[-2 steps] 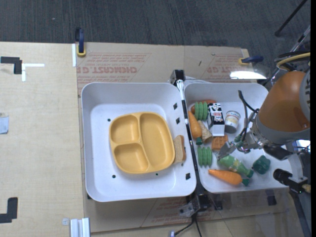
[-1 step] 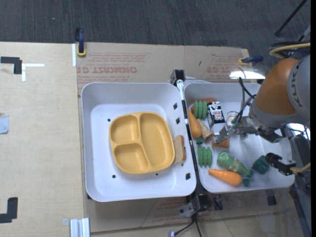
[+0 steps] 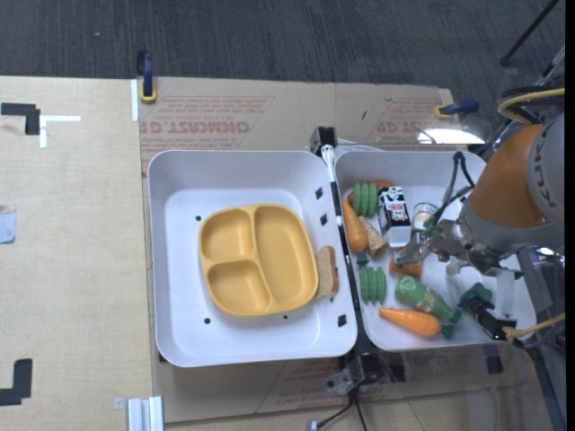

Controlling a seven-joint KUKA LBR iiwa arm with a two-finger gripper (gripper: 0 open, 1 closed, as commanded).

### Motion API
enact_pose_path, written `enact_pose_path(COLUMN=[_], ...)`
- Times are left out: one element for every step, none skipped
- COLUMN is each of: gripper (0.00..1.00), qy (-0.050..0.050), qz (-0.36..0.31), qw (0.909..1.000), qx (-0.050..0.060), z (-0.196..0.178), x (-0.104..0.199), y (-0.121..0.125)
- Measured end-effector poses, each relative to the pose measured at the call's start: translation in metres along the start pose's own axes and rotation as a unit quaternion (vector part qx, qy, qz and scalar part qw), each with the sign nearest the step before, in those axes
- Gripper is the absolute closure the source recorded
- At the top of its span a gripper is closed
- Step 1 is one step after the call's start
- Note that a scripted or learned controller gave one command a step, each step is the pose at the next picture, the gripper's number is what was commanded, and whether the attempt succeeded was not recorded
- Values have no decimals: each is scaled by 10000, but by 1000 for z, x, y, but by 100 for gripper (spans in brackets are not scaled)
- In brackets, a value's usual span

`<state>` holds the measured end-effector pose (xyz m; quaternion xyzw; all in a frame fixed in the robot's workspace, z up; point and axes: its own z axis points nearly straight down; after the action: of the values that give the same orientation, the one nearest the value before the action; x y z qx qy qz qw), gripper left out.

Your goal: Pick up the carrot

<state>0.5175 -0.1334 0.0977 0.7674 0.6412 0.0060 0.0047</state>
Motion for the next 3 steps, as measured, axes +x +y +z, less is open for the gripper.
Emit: enact_pose_path(gripper=[0, 0, 0], qy=[-11, -20, -6], qz=[-1235, -556, -1121], qw=[9923, 9984, 9937], qx=[70, 84, 84], z=[-2, 7, 6], x=[27, 25, 8], y=[-45, 28, -42])
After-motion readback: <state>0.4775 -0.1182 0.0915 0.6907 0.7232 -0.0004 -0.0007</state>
